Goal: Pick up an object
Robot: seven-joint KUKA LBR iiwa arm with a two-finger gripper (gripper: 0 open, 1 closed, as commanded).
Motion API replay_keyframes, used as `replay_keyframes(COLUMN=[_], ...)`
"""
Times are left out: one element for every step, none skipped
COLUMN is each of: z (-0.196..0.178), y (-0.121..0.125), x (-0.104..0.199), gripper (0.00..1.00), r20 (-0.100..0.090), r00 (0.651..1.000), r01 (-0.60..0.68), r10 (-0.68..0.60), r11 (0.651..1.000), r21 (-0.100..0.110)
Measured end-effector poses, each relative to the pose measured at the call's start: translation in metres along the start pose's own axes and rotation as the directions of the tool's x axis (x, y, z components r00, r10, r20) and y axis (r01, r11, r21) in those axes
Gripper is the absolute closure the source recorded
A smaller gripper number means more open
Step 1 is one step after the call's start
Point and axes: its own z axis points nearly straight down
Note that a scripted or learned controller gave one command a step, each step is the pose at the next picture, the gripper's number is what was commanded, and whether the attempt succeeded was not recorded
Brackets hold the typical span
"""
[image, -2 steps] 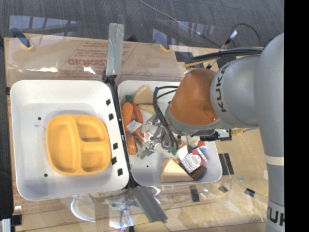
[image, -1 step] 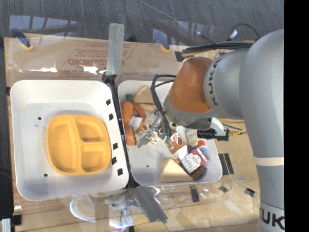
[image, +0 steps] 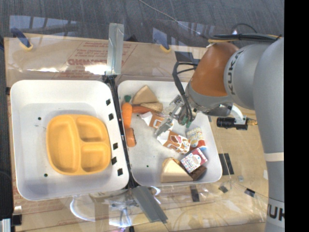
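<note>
From my station, the gripper (image: pixel 170 118) sits low in the right bin (image: pixel 145 164). Its metal fingers (image: pixel 163 128) look spread rather than closed, and I see nothing pinched between them. They hang over a small brown packet (image: pixel 156 121), which I take to be the target, though I can't tell whether the tips are touching it.

My main worry is the crowding. The packet lies flat and thin among its neighbours. If the fingers close on it they may skate over its top and come up empty, or catch one corner so that it peels out on the lift.

A printed packet (image: pixel 176 142) lies just beside it on the near side, and a tan wedge (image: pixel 145 96) lies just beyond it. A slightly off closure could trap the edge of either one, so that I drag two things or nudge the target away.

The carrot (image: pixel 126 114) lies along the dividing wall, near enough that a sweep to the left could roll it.

Further out, a small jar (image: pixel 195 136), a red-and-white pack (image: pixel 193 160) and a second wedge (image: pixel 173 171) cluster toward the near right corner under the wrist, and the wrist hides part of that area from me. If something shifts there I may not see it.

The yellow tray (image: pixel 77 143) in the left bin (image: pixel 28 105) is well apart and at no risk.
</note>
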Motion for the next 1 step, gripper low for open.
replay_keyframes(z=[0.0328], y=[0.063], x=[-0.0117], gripper=[0.0], r20=[-0.01], r00=[0.991], r01=[0.137], r10=[-0.137], r11=[0.991], r21=[0.0])
